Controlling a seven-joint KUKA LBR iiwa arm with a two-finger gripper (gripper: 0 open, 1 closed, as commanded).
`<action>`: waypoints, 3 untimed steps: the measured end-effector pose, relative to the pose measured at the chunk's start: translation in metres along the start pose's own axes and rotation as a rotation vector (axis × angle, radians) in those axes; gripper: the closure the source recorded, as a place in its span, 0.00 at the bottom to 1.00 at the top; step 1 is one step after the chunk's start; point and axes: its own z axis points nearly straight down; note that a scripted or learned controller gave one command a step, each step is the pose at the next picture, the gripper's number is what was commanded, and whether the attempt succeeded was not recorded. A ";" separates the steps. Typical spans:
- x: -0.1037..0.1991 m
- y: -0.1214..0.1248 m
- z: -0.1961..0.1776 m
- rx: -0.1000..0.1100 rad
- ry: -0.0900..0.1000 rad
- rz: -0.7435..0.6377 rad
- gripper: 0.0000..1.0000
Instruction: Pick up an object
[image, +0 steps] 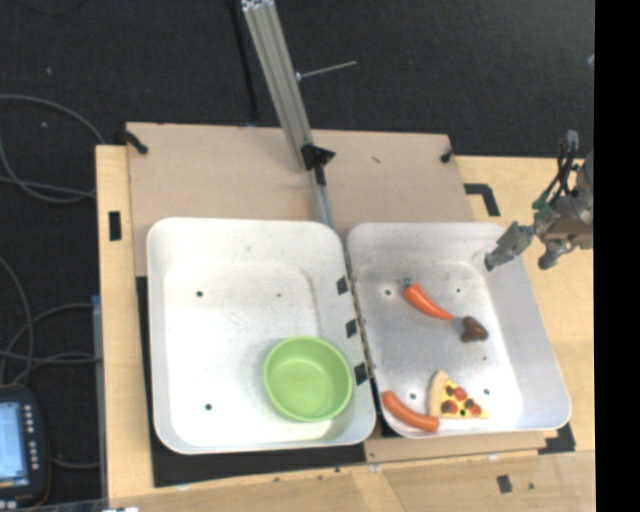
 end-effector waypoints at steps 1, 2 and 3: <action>0.000 0.000 0.000 0.000 0.000 0.000 0.00; 0.007 -0.001 0.047 0.005 -0.001 0.002 0.00; 0.006 0.000 0.089 0.005 -0.002 0.004 0.00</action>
